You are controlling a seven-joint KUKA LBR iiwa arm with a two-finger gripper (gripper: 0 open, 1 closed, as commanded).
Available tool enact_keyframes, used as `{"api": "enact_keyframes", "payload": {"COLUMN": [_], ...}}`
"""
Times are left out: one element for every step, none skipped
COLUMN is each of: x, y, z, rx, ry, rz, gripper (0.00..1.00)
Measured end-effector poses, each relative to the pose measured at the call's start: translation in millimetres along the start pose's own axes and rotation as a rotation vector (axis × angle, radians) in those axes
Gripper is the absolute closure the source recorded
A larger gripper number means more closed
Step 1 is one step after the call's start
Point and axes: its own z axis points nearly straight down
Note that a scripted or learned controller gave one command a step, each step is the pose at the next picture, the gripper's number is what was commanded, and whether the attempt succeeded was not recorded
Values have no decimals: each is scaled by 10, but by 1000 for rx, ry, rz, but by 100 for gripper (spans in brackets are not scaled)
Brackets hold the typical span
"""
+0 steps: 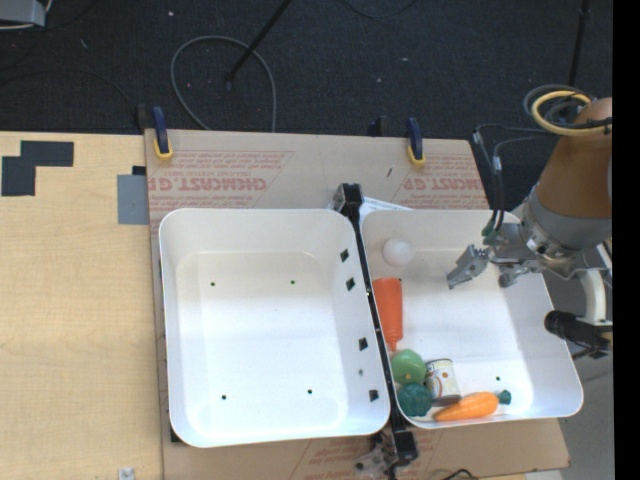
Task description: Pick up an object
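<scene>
I see the claw (483, 267) spread and holding nothing above the right bin (560, 393), whose near left corner holds a carrot (467, 406), can (440, 377) and green toys (407, 367).

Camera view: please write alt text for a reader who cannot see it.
A grey arm's gripper hangs over the right bin, which has a white ball, an orange block, a carrot, a small can and green toys.

the frame's right edge is cutting off my arm (580, 183), and the green ball (407, 367) is partly hiding the small can (441, 378), its label reading too small.
</scene>
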Motion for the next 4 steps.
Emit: {"api": "enact_keyframes", "payload": {"x": [0, 8, -67, -63], "y": [18, -35, 6, 7], "z": [-44, 392, 963, 1057], "rx": [-9, -5, -5, -8], "ry": [-1, -1, 0, -1], "rz": [-1, -1, -1, -1], "gripper": [0, 0, 0, 0]}}
